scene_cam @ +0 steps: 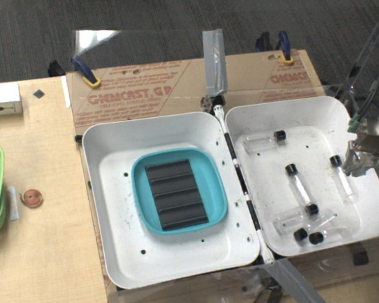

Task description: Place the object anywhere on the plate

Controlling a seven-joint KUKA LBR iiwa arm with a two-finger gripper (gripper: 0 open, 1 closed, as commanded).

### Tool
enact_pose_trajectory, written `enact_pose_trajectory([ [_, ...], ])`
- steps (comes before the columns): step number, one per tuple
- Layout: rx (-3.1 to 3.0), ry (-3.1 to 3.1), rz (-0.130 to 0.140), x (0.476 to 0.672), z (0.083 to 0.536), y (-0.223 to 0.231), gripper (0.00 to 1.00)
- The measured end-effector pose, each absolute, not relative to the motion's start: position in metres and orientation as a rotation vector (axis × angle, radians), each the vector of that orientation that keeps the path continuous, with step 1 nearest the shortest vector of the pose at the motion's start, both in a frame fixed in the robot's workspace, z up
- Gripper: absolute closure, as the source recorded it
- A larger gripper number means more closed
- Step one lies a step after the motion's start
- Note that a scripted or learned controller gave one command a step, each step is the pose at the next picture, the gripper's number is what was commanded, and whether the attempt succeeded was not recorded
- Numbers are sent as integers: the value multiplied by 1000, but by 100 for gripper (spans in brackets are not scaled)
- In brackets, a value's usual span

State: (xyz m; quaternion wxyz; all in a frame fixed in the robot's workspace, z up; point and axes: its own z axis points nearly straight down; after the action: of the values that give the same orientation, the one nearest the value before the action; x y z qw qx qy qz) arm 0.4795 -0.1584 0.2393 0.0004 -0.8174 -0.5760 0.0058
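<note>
Camera view shows the desk (45,272) carrying two white bins, the left bin (119,248) holding a teal plate (144,202) with a dark ribbed insert, ready to receive the object. In the right bin (373,216) lie several clear black-capped tubes (300,191), well apart from the plate; the gripper (356,162) hangs at that bin's right rim, and whether its jaws are apart or together I cannot tell.
</note>
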Motion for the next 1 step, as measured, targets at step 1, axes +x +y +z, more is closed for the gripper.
enact_pose_trajectory([
  [1,-2304,-2132,4,477,196,-114,100],
])
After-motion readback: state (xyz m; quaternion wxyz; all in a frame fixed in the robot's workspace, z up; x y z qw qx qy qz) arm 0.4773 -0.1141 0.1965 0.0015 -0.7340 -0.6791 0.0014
